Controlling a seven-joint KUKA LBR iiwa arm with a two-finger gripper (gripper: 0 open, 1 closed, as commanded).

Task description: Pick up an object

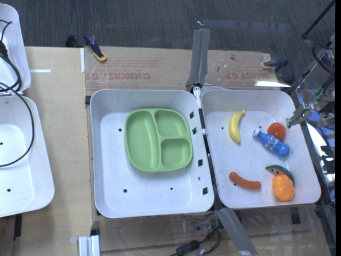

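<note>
The gripper (299, 116) is seen at the far right rim of the right bin (250, 203), poised over the bin's upper right corner. Whether it is released or clenched cannot be told from this angle, and nothing is seen to be grasped by it.

Nearest to it, just to its left and a touch lower in the view, a red ball (276, 130) is found on the bin floor. A blue toy bottle (272, 143) is laid on its side right against that ball, slanting down and away below the gripper. Further left of the gripper, a yellow banana (236, 126) is set almost upright in the view, apart from the bottle.

Well below the gripper, near the bin's front edge, an orange toy pepper (283, 188) is spotted, with a watermelon slice (279, 170) touching its top. To the left of those two, further still from the gripper, a reddish sausage (245, 181) is stretched out by itself.

Far to the gripper's left, past the divider between the bins, the left bin (106, 196) is occupied by a green divided plate (159, 139), lying flat near its middle. Behind both bins, a sheet of cardboard (138, 68) is pinned by a blue clamp (95, 48).
</note>
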